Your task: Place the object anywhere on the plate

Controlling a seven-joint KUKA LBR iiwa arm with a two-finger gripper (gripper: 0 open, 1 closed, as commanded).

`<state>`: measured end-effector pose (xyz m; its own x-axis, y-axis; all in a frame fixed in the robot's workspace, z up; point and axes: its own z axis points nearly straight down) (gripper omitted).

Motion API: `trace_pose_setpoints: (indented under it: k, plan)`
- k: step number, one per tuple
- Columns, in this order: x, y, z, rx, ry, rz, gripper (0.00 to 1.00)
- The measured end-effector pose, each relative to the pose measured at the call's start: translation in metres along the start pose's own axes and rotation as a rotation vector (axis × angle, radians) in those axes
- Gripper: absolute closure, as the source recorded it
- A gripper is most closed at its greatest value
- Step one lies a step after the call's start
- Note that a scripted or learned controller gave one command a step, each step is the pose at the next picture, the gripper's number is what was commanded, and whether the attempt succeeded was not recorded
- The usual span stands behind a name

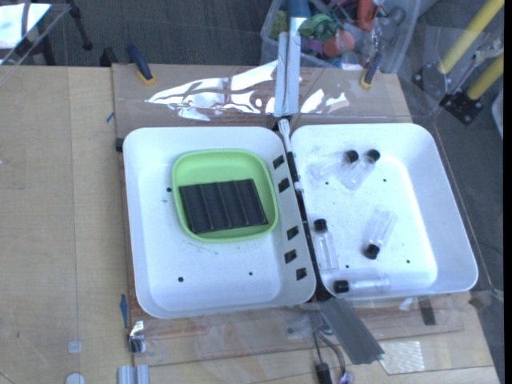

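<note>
A light green square plate [186, 169] sits in the left white bin [152, 262]. A dark grey ribbed slab [222, 206] lies flat on the plate and covers most of its floor. In the right white bin [432, 214] lie several clear vials with black caps. Two of them [352, 169] rest close together near the back. Another vial [378, 232] is in the middle, a further vial [324, 245] lies by the divider, and a last vial [362, 282] lies along the front wall.
A divider with black tabs [290, 214] runs between the two bins. Crinkled clear film [232, 94] lies behind them, and a clear box of colourful items [336, 14] stands at the back. Bare wooden bench [56, 214] extends to the left.
</note>
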<state>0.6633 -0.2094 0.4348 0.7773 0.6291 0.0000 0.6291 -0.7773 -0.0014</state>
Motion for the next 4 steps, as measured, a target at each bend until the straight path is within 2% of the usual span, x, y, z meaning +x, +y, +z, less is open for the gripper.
trace_pose_setpoints:
  k: [1, 2, 3, 4]
  plan:
    - [-0.009, 0.006, 0.000, 0.000, -0.002, -0.055, 0.00]
    - [0.000, -0.005, 0.115, 0.002, -0.002, 0.045, 0.00]
    - [-0.008, 0.000, -0.001, -0.003, 0.001, 0.147, 0.00]
    - [-0.009, 0.007, 0.000, -0.003, 0.001, 0.212, 0.00]
